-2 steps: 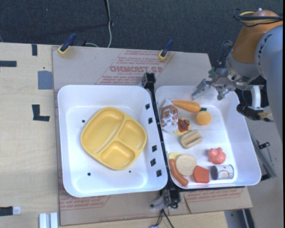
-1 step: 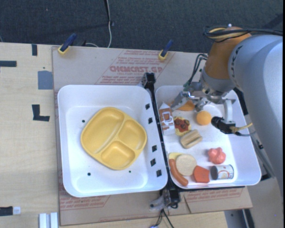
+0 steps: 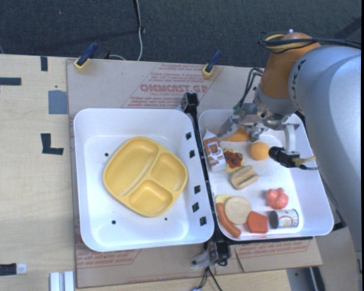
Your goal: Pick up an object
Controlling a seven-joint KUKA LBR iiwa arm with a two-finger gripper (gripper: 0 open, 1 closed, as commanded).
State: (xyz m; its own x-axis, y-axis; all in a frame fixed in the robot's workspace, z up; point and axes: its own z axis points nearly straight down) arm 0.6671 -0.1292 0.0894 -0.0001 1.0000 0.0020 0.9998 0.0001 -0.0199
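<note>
Reaching in from the right, the grey arm with its orange band holds the end effector (image 3: 250, 123) low over the far end of the right bin (image 3: 320, 206); whether it is parted or closed on anything cannot be told from this angle. Just beneath it lies an orange wedge-shaped piece (image 3: 236, 136), partly hidden by the metal parts. Near it sits a small round orange ball (image 3: 259, 151), smooth and bright, apart from the other toys. Closer to the divider lie a red-and-white carton (image 3: 213, 154) and a pizza-like slice (image 3: 233, 160), with a hot dog bun (image 3: 243, 177) just below. At the near end are a round cracker (image 3: 237, 209), a sausage (image 3: 228, 220), a red block (image 3: 258, 222), a small can (image 3: 287, 218) and a pink strawberry-like piece (image 3: 277, 197). The left bin (image 3: 91, 138) carries a yellow sectioned plate (image 3: 145, 176).
</note>
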